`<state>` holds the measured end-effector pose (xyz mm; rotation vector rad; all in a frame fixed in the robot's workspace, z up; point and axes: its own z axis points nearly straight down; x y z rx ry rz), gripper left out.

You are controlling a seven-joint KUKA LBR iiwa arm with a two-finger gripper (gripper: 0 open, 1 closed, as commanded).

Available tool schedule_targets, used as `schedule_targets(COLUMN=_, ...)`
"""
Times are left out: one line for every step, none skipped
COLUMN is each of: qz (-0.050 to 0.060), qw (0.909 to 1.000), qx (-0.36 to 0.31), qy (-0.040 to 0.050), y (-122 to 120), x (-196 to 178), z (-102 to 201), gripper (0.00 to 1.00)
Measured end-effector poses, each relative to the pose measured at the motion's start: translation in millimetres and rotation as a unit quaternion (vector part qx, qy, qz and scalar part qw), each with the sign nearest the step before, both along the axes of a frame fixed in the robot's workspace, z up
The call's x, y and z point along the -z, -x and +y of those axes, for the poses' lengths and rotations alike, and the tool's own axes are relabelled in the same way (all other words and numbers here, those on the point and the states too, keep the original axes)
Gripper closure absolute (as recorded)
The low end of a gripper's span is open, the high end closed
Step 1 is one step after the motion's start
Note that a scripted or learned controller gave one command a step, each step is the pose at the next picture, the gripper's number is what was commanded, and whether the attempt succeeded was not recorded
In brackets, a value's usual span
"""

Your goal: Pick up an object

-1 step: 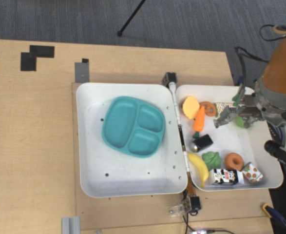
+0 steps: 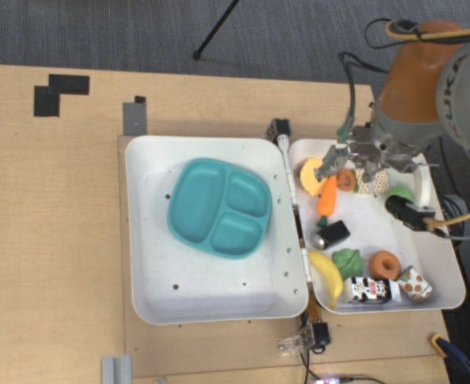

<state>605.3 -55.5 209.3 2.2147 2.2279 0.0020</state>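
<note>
We see the arm reaching in from the right over the far end of the right bin, its hand low among the toys there. An orange carrot hangs tilted just below the hand, its upper end at the fingers, so the hand looks clenched on the carrot, though the grip itself is small and partly hidden. Just beside it lie a yellow piece and a small round orange piece. Nearer to us in the same bin sit a black block, a green leafy toy, a banana and a doughnut. The left bin on the worktop holds a teal divided plate.
</note>
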Motion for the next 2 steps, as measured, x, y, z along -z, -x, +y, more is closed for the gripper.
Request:
schedule_targets(qz=-0.003, qw=1.0000, qx=0.002, qy=0.0010, y=21.8, x=122.3, z=-27.9, gripper=0.00)
schedule_targets(qz=-0.006, qw=1.0000, qx=0.002, qy=0.0009, y=19.8, x=110.5, z=-27.2, gripper=1.00)
